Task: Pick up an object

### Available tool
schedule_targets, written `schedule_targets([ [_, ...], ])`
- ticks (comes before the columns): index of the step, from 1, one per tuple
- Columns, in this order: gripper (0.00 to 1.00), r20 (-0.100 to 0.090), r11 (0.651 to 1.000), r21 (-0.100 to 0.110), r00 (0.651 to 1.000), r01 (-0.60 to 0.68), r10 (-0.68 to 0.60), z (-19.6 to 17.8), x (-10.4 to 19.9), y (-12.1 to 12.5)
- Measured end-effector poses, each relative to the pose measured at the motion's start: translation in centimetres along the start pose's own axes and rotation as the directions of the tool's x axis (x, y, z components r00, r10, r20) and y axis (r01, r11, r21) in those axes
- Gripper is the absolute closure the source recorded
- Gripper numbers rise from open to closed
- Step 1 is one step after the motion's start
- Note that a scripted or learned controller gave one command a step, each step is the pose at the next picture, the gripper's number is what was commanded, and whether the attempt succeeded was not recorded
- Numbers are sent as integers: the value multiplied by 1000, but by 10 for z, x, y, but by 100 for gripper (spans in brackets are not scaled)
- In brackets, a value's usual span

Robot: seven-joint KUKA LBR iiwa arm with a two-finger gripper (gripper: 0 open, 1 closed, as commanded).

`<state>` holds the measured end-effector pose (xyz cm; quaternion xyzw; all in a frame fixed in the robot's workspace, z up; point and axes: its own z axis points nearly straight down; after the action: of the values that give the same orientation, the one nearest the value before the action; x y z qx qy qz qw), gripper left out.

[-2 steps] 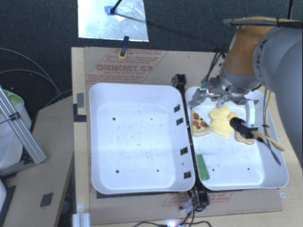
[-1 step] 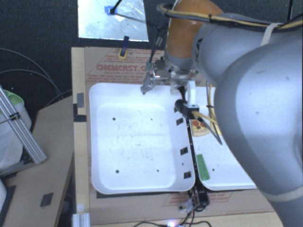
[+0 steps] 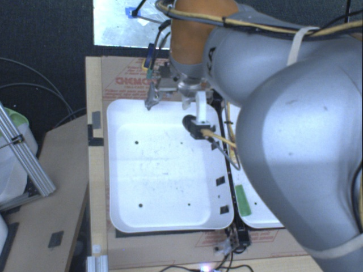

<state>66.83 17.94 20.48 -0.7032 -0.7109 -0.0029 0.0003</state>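
We judge the pick barely begun — our end effector point(image 3: 170, 98) hangs over the left bin point(image 3: 164, 169) near its 12 o'clock rim, fingers apparently spread, pinching nothing. That bin looks bare; a green object point(image 3: 243, 200) lies in the right bin point(image 3: 258, 220) at 4 o'clock.

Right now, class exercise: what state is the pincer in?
Pincer: open, nothing between its fingers, poised at the far edge of the left bin.
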Motion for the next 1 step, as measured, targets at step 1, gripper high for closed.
schedule_targets([
  [1,0,3,1000,7,1000,-2,2,109,58,-2],
])
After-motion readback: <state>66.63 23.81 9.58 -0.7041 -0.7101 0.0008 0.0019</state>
